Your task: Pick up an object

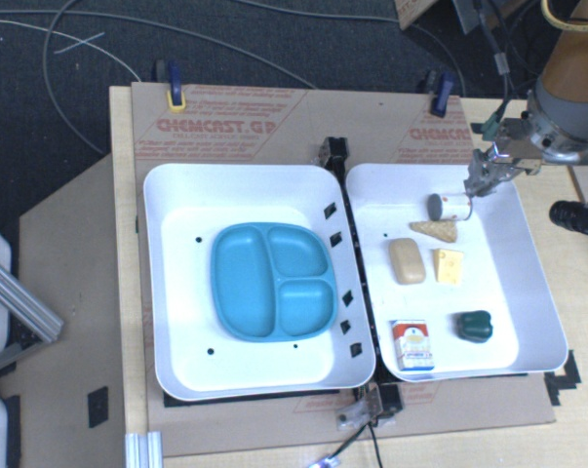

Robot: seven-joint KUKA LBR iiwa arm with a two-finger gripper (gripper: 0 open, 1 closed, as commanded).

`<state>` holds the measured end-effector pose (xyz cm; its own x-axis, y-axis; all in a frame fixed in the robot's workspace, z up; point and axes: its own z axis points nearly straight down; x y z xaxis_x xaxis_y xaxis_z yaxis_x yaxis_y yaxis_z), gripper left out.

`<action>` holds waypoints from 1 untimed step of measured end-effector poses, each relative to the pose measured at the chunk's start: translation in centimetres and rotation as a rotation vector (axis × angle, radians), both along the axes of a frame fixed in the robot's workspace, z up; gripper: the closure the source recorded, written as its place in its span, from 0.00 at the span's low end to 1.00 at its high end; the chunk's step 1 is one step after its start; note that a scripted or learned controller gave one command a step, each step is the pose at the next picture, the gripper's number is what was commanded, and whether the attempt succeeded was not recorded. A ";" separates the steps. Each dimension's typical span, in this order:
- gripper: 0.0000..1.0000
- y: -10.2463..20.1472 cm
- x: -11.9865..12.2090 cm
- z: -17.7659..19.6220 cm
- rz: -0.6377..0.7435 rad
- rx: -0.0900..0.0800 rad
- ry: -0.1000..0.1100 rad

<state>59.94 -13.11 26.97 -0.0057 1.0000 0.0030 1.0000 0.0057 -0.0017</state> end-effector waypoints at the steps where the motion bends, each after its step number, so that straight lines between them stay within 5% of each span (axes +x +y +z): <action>1: 1.00 5.4 -2.0 -1.8 0.000 0.001 0.003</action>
